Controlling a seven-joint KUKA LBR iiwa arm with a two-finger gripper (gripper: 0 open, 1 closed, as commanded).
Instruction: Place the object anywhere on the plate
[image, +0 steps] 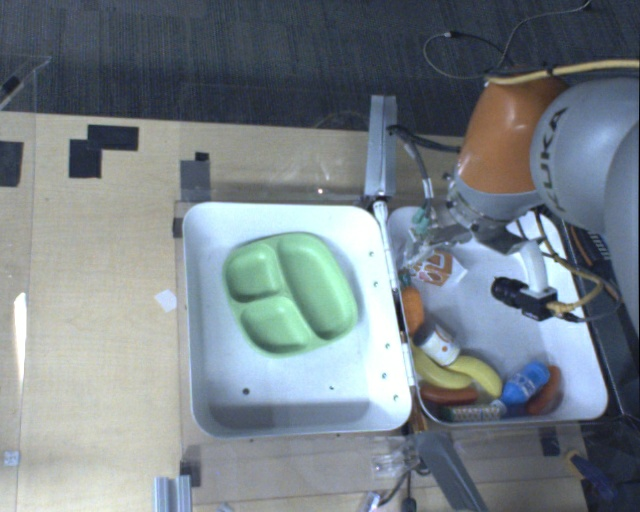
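Near the lower edge of the frame, a clutter of small items lines the front wall of the right bin (590, 390): a yellow banana (462, 372), a blue bottle (526, 383), a dark red piece (448, 394) beneath the banana and a white-and-yellow item (438, 346) just left of it. An orange piece (411, 310) lies against that bin's left wall, a little farther back.

The left bin (210, 330) holds the green plate (290, 291) — a three-section dish sitting slightly left of the bin's middle, with nothing on it.

Farther up, in the right bin's upper left corner, the gripper (432, 232) hangs low over a small packet (434, 267) in clear wrap with an orange-and-white print; the packet sits just beside the divider between the bins, well apart from the plate. Whether the gripper is released or clenched cannot be told — and no item can be seen between its tips.

The grey arm (590, 140) with its orange band (505, 135) fills the upper right of the frame, above a black fitting (522, 295) with cables. Beyond the bins, black shapes (100, 148) mark the tan bench (90, 300) at upper left.
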